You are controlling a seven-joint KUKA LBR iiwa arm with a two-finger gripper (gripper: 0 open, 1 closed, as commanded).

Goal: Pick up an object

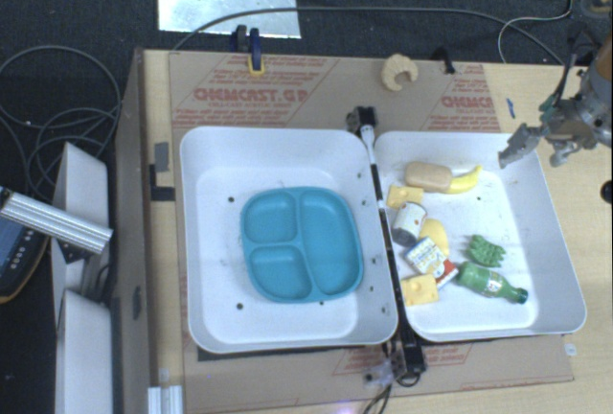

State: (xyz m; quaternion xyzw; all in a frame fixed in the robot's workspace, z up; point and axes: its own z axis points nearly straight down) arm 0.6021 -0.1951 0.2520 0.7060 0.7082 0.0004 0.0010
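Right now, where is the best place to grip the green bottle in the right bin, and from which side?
Probably the green bottle by its wide body, from straight above. It lies flat, neck pointing toward the bin's right rim, with bare floor on both long sides for the fingers.

The robot's grey metal end effector is a cluster of angular blocks and brackets with small teal-green touches on its body. One pale grey finger juts out, flat and tapered. Behind it sits a rounded grey wrist housing, partly cropped.
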